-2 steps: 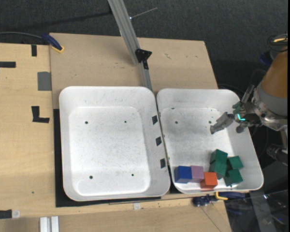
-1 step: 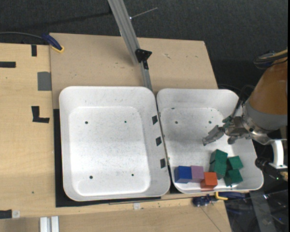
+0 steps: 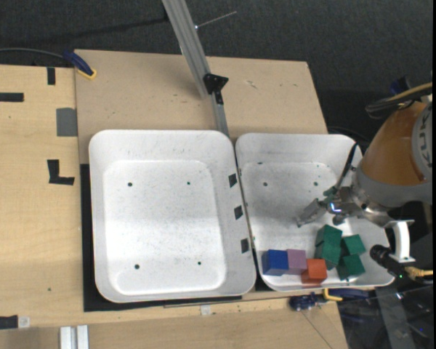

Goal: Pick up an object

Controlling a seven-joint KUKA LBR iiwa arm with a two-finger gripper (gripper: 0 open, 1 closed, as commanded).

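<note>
Camera view: the gripper [image 3: 321, 211] hangs low over the right bin [image 3: 291, 155], fingers [image 3: 307, 216] apart and holding nothing. Green blocks [image 3: 339, 249] lie just below the fingertips; blue block [image 3: 276, 260], purple block [image 3: 296, 259] and orange block [image 3: 316, 270] sit farther below. The arm's wrist hides the bin's right rim.

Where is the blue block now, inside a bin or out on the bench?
Inside. The blue block lies in the right bin, near its front wall, beside the purple block.

One fixed camera looks down aslant on both bins [image 3: 167, 140].
</note>
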